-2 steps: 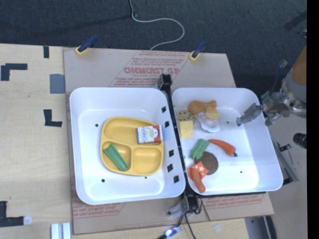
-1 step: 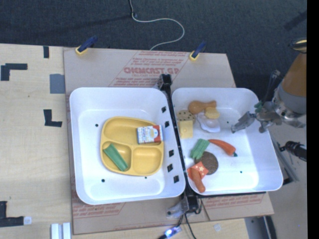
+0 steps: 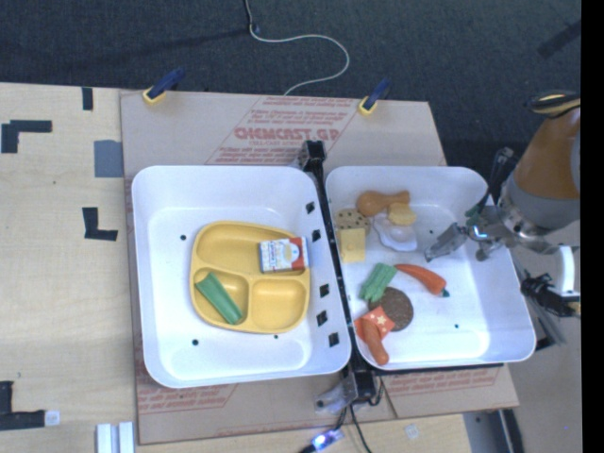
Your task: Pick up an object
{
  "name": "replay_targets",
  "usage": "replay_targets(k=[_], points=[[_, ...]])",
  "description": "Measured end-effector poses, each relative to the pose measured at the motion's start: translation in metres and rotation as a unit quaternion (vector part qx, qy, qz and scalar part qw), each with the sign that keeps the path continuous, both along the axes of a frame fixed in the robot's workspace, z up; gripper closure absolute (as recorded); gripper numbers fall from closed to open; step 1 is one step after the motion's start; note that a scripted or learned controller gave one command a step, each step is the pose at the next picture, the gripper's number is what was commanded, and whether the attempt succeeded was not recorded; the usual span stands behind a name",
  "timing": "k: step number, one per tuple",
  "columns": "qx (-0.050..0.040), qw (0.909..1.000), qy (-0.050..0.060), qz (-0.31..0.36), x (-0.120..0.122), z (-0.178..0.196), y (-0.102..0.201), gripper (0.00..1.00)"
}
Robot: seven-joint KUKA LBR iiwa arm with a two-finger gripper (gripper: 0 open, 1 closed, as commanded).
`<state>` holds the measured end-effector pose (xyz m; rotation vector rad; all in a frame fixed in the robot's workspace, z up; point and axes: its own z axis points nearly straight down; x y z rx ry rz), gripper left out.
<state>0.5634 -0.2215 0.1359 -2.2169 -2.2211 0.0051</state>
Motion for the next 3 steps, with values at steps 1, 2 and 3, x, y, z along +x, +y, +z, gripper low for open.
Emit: replay_targets(k=[1,2,3], points=[[0.0000,1.0000,-0.004,-0.001,0.002,-0.050,0.001,0.00],[-0.0004,1.0000,-0.007,0.000,0.004,-0.036,0.002,1.00],[-0.0005,1.0000,-0.004,0.000,-0.001,0.015,0.010,1.00]])
